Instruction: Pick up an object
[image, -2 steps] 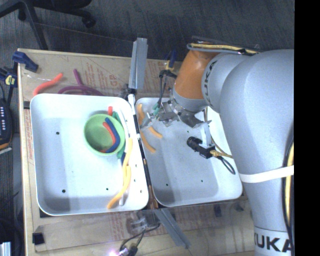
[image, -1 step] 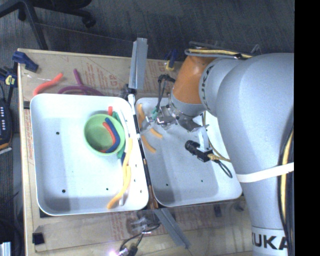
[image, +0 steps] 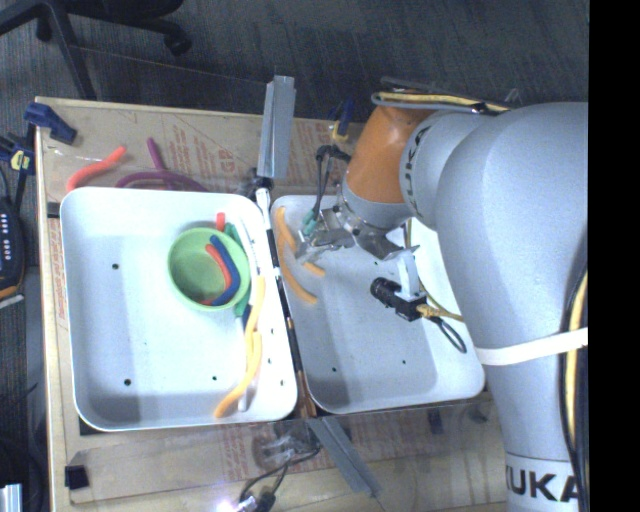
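Bench: pale wooden bench top (image: 150, 455), dark carpet beyond.
Left of bench centre: shallow white plastic bin (image: 110, 330) holding round green bowl (image: 207, 270).
Gripper (image: 318, 238): low in right white bin (image: 380, 370); grip state cannot be told.

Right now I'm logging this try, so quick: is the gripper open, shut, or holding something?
Gripper: low in the right bin, among orange strips; open or shut cannot be told, and no grasp shows.

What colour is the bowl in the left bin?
The bowl is light green; the camera view shows it clearly from above.
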